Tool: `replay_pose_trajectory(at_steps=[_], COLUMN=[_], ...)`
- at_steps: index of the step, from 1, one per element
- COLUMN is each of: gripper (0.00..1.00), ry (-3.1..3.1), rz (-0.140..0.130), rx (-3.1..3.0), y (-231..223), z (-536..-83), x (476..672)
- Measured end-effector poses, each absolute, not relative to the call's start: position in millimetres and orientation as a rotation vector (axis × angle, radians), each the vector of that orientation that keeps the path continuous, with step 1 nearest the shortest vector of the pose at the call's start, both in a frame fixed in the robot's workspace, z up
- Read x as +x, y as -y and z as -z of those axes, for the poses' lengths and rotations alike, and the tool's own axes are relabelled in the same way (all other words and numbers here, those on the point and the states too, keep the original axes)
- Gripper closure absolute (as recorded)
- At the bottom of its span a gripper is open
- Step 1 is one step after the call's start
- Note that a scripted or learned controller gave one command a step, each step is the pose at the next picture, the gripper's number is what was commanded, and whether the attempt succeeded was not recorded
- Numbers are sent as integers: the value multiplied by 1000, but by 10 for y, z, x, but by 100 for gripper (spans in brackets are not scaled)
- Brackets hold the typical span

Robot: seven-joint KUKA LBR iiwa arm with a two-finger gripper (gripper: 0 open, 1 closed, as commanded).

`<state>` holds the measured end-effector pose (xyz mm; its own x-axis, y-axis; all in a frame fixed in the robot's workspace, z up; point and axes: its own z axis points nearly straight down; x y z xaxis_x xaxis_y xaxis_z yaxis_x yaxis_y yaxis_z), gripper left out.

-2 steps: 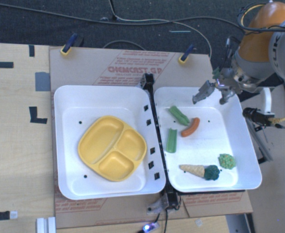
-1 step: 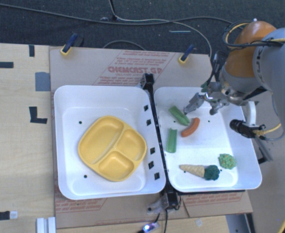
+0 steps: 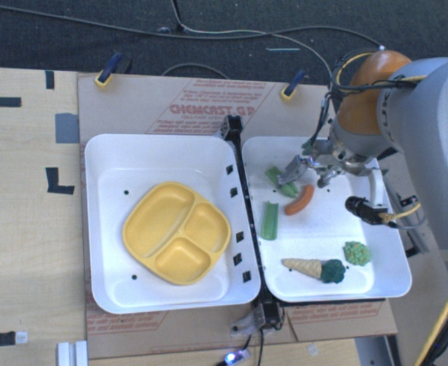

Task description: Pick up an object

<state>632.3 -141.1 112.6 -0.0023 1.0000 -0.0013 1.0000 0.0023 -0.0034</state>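
Camera view from above has my pincer (image 3: 309, 175) low over the upper part of the right bin (image 3: 391, 280), its two fingers spread apart: one dark finger (image 3: 291, 171) slants down to the left and the other (image 3: 327, 175) sits to its right, with nothing between them. Just beneath the left finger lies a small green leafy piece (image 3: 278, 180), touching or nearly touching its tip; I cannot tell which. Just below the gap between my fingers lies an orange carrot-like piece (image 3: 299, 200), tilted, close under the pincer but not gripped. Further down and left, near the bin's left wall, a green stick (image 3: 270, 220) stands nearly upright in the frame, apart from my fingers. Well away toward the near edge of the bin lie a cream cone (image 3: 304, 265) with a dark green broccoli head (image 3: 332, 271) touching its wide end, and a lighter green floret (image 3: 356, 253) just to the right of them. Across the divider, the left bin (image 3: 101, 227) holds a yellow divided plate (image 3: 177, 232) set at a slant.
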Motion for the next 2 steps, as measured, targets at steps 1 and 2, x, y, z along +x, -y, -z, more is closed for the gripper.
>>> replay_pose_trajectory(at_steps=[1,2], gripper=[0,100], ry=[2224,2227], rz=[-4,-3], rx=[-2219,-2220], y=[1407,1407], z=[-832,-952], x=[6321,6329])
